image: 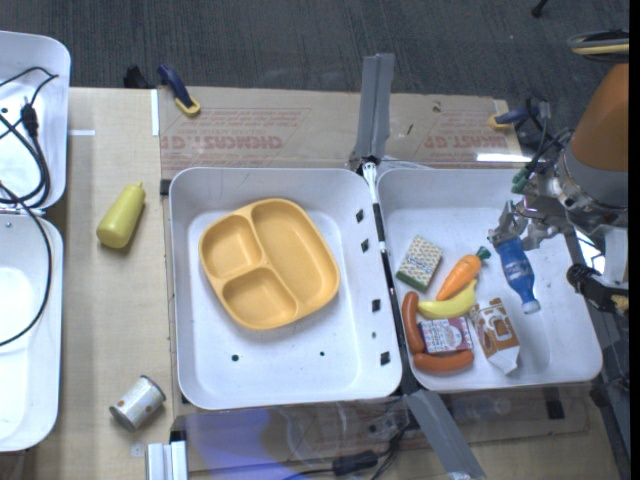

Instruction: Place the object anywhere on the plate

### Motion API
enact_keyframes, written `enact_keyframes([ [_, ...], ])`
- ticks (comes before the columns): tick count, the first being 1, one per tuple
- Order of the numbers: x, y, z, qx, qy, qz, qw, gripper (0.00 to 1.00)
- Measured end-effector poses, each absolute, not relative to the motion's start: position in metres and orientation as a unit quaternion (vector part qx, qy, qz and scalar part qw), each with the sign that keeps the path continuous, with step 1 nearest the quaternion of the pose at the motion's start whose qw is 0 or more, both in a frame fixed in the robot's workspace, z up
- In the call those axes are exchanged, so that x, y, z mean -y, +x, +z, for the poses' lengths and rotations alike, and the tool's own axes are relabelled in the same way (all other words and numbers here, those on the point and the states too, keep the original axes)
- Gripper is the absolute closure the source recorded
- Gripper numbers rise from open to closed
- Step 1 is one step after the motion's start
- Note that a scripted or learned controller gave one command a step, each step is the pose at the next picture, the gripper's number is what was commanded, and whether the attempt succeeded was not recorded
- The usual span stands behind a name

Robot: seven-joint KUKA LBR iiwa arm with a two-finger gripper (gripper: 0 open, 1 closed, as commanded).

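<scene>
A yellow three-compartment plate (pixel 268 262) lies in the left bin (pixel 190 368) with nothing on it. My gripper (pixel 518 228) hangs over the right bin (pixel 565 363), near its right side. A blue bottle (pixel 517 272) with a white cap lies tilted directly below and against the gripper. The gripper's body hides whether it has hold of the bottle. Left of the bottle lie a carrot (pixel 460 274), a banana (pixel 446 306), a hot dog (pixel 412 324), a red box (pixel 446 335), a brown carton (pixel 496 330) and a yellow-green sponge block (pixel 420 261).
A yellow mustard bottle (pixel 121 216) and a small can (pixel 136 402) lie on the bench left of the bins. Blue clamps (pixel 178 90) hold the cardboard at the back. White trays with black cables (pixel 25 148) stand at the far left.
</scene>
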State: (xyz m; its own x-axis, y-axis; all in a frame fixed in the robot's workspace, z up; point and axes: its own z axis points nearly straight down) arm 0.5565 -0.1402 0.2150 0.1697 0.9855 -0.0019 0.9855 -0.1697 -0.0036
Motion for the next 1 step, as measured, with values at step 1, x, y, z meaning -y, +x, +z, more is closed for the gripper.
enact_keyframes([
  [1,0.1223,0.6003,0.1233,0.546,-0.838,0.0028,0.002,1.00],
])
